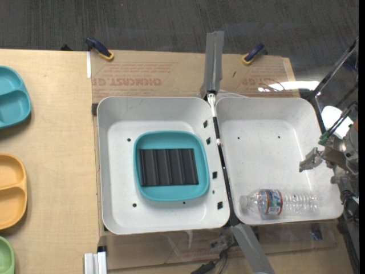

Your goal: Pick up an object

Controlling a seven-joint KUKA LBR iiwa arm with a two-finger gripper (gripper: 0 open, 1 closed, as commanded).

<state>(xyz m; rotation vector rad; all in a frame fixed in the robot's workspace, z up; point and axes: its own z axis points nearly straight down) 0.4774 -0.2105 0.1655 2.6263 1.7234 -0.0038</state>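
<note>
Two white bins sit side by side; a clear plastic water bottle (279, 203) lies on its side along the right bin's (268, 124) near wall. The end effector (312, 160) hovers at that bin's right edge, fingers apart, holding nothing.

Left white bin (114, 153): teal tray (170, 165) with dark ribbed insert, centred on bin floor. Cardboard sheet (148, 76) under bins, red print, far edge held by two clamps: one (100, 48) left, one (252, 54) right. Wooden bench (51, 107) left of bins: teal divided plate (12, 104) at edge, orange divided plate (11, 192) nearer, green plate (4, 257) in corner. Grey strip (214, 61) between bins, far side.
</note>
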